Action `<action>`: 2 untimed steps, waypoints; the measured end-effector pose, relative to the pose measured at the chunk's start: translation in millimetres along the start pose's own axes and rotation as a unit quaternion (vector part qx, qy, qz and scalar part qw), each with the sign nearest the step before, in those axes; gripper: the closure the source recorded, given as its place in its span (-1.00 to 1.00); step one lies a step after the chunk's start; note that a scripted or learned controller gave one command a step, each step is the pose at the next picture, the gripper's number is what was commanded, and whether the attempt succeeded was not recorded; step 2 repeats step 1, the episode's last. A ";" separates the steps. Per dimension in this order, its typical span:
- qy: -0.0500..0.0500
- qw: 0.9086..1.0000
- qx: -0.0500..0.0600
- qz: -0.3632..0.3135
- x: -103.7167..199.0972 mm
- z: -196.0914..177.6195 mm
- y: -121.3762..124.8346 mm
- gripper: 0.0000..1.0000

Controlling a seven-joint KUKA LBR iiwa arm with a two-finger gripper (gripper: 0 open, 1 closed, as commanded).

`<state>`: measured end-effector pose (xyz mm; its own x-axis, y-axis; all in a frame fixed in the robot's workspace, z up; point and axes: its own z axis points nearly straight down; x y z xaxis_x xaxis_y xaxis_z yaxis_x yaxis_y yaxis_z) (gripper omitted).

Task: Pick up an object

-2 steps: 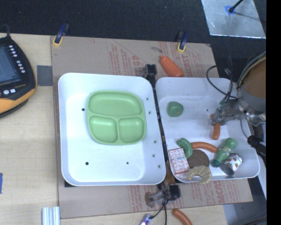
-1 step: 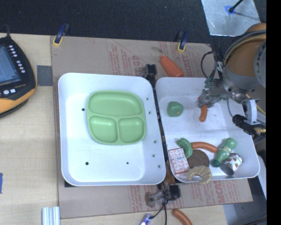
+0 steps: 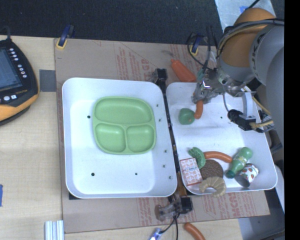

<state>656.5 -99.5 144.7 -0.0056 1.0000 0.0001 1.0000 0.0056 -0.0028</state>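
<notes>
I see fingers (image 3: 202,95) closed on an orange carrot (image 3: 199,109) | over right bin (image 3: 217,124) | green ball (image 3: 186,116) beside it

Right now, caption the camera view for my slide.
Hand above right bin, small orange piece hanging from it beside green ball.

The arm (image 3: 257,44) reached in from the upper right corner of the camera view, its grey body bulking at the right edge; the orange band (image 3: 242,36) curved over the joint above the wrist; the wrist tipped down and to the left; the gripper (image 3: 202,98) hung over the far left corner of the right bin (image 3: 270,149); dark cables looped beside the wrist.
</notes>
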 end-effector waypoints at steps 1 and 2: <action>0.000 1.000 0.001 0.000 64.3 -47.4 -27.6 1.00; 0.000 1.000 0.001 0.000 64.3 -47.4 -27.6 1.00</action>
